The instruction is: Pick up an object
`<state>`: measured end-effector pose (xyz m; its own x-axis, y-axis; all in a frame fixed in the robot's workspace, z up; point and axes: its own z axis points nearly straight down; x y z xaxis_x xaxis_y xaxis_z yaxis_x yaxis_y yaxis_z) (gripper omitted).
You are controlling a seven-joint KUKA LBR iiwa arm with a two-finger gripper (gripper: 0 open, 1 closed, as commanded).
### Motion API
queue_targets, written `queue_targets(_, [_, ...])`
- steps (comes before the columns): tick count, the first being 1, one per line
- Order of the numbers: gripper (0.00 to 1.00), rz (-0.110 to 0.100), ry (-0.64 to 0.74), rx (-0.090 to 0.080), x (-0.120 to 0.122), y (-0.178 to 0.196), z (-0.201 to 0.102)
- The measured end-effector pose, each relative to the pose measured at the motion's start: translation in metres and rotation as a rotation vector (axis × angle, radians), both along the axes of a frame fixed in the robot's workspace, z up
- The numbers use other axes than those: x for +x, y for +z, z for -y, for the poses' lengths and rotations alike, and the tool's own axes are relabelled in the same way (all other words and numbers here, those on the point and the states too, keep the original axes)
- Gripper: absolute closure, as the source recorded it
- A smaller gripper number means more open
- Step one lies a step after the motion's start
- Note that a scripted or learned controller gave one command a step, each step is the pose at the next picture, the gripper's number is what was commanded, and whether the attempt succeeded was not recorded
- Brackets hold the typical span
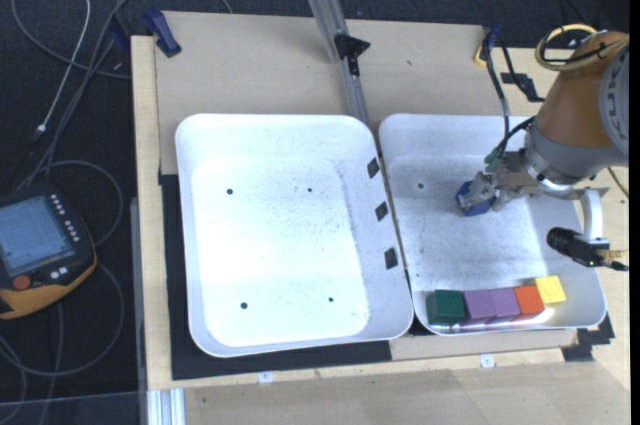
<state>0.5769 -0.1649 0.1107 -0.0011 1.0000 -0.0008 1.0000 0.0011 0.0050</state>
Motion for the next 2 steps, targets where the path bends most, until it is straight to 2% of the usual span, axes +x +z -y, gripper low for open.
queue_targets(1, [1.0,0.002,0.009,0.004,0.002,0.093,-0.117])
queue_targets(2, [1.0,-0.001,0.009,0.005,0.061,0.089,-0.197])
